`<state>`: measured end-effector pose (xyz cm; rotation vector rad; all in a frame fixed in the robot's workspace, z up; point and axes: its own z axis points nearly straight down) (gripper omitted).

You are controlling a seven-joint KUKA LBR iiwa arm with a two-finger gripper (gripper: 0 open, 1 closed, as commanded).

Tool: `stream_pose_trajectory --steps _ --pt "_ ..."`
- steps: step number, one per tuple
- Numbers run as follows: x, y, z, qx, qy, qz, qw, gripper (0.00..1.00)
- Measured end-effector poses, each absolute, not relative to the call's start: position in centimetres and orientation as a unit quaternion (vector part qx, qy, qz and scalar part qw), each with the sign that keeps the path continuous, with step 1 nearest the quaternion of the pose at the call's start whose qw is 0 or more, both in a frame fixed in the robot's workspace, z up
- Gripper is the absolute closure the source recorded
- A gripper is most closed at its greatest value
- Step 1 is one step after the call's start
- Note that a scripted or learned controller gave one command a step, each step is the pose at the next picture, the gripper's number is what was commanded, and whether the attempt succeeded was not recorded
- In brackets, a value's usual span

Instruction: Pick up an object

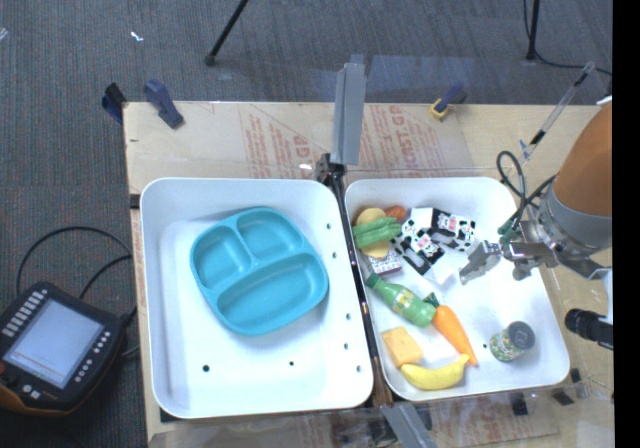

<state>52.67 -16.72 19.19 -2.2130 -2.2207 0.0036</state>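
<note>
The metal claw (pixel 484 264) hovers over the right shallow white bin (pixel 528 336), beside black-and-white patterned blocks (pixel 432 234); whether it is open, I cannot tell. An orange plastic carrot (pixel 454 328) lies nearby.

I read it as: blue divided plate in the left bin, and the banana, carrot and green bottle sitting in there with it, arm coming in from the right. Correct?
Not quite. The camera view shows the blue divided plate in the left bin, but the banana, carrot and green bottle lie in the right bin. The arm does come in from the right.
</note>
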Motion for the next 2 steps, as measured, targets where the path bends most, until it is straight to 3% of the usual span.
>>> stream_pose_trajectory --steps 1,2 --pt "53.7 -20.3 28.2 -0.75 -0.662 0.0011 0.001 0.0" --pt "60.2 -17.2 13.9 -0.695 -0.719 0.0014 0.003 0.0"
